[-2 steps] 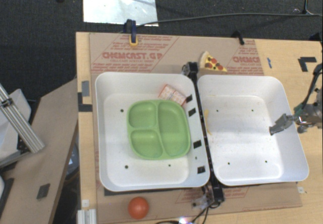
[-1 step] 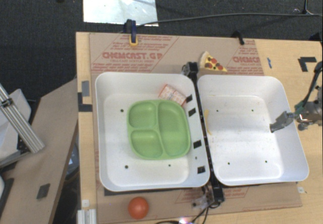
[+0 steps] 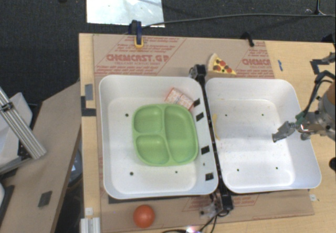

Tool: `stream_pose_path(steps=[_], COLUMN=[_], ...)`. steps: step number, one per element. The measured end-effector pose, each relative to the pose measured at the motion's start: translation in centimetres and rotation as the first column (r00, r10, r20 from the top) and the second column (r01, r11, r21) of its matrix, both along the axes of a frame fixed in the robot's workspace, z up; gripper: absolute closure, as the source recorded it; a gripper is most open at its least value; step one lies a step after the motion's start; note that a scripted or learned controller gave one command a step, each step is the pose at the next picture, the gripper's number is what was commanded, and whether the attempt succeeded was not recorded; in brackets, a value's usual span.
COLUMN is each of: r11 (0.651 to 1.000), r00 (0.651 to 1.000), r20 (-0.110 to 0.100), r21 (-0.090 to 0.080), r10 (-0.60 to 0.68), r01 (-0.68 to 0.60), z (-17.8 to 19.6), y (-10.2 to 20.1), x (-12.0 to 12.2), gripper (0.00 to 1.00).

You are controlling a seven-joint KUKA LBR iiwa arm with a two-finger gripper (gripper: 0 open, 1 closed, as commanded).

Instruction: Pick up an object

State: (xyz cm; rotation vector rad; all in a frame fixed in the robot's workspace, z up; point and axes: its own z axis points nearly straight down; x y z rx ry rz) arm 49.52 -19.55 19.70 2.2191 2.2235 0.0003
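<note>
Orange ball (image 3: 144, 215): nearest you, on the surface outside the bins.
Green tray (image 3: 165, 134): left bin; light, stiff, slick; you'd take its raised rim.
Pincer (image 3: 282, 131): above the right bin, holding nothing; opening cannot be told.
Pink packet (image 3: 180, 98): just behind the tray.

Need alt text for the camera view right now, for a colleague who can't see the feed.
The gripper reaches in from the right over the right bin, low near its right side. The left bin holds a green divided plate with a small pink packet at its far edge. Outside the bins, a toy pizza slice lies behind them and an orange ball in front.
</note>
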Motion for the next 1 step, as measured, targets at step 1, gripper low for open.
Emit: stream_pose_path(steps=[1], r11=[1.0], r00=[1.0], r20=[-0.001], r21=[0.001], r10=[0.0], r01=[0.0], z=[-4.63], y=[0.63], x=[-0.62], gripper=[0.0])
